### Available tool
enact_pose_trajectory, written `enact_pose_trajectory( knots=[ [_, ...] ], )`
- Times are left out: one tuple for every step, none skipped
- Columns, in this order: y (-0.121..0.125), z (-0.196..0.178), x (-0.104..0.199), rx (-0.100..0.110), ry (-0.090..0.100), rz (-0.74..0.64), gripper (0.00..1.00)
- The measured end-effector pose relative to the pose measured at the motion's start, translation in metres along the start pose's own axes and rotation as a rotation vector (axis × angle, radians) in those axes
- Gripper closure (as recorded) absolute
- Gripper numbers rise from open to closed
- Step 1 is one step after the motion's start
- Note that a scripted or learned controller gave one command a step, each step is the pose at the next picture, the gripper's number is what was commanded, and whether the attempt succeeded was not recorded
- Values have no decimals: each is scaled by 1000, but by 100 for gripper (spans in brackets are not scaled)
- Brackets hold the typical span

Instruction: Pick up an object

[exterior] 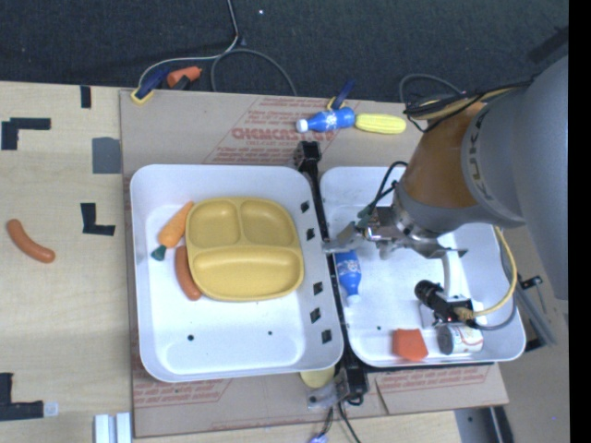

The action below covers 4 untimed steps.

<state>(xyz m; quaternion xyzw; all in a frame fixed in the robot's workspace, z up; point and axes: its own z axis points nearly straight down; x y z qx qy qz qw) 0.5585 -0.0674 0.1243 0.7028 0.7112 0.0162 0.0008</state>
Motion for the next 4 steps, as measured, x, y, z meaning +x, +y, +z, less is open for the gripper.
enact_pose_trajectory(
  knots=[
    [0, 0, 0, -1, 0, 1, 0],
    [0, 0, 0, 0, 0, 0, 0],
    [0, 0, 0, -1, 0, 0, 0],
    [0, 0, 0, 0, 0, 1, 0]
  ],
)
